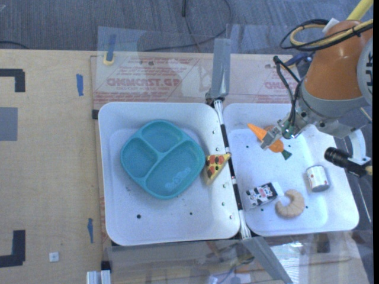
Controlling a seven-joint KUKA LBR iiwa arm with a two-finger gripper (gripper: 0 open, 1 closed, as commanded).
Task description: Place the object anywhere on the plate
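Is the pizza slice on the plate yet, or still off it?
Off. The pizza slice lies on the left bin's floor against the blue plate's right rim; the plate's three compartments hold nothing.

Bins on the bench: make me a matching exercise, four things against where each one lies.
Things:
1. plate
2. pizza slice
3. croissant
4. carrot

Places:
A. near front edge of right bin
B. under the gripper, back of right bin
C. middle of left bin
D. right edge of left bin, beside the plate

Pairs: 1-C, 2-D, 3-A, 4-B
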